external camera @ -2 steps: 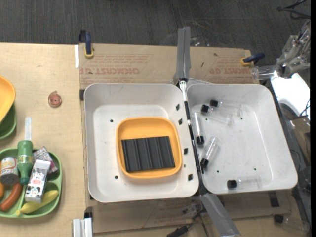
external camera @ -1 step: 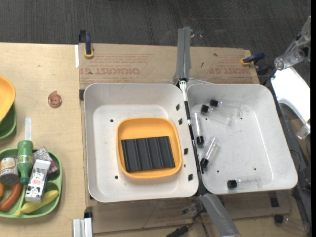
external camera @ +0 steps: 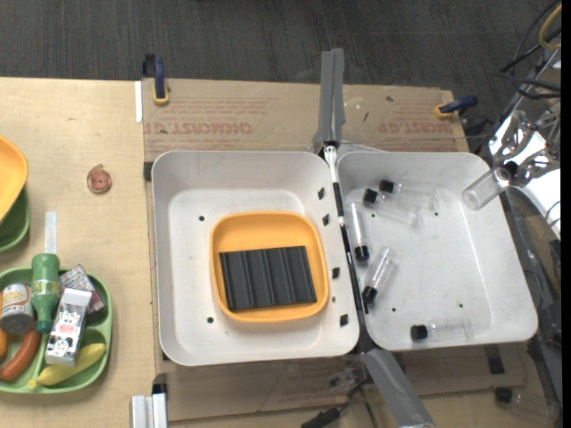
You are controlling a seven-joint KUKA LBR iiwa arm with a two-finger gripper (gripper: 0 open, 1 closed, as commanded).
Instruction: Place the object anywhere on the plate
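Black-capped vial point(external camera: 437, 331) at bin's near edge, apparently well apart from gripper point(external camera: 510, 163).

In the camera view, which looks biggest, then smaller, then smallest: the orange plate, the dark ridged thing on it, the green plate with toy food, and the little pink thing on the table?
1. orange plate
2. green plate, partly cut off by the edge, so unsure against the next
3. dark ridged block
4. pink thing, clearly the smallest

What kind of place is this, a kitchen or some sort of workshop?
Probably a robotics lab: two white bins clamped onto cardboard, clear vials in one, an orange plate in the other, toy food nearby.
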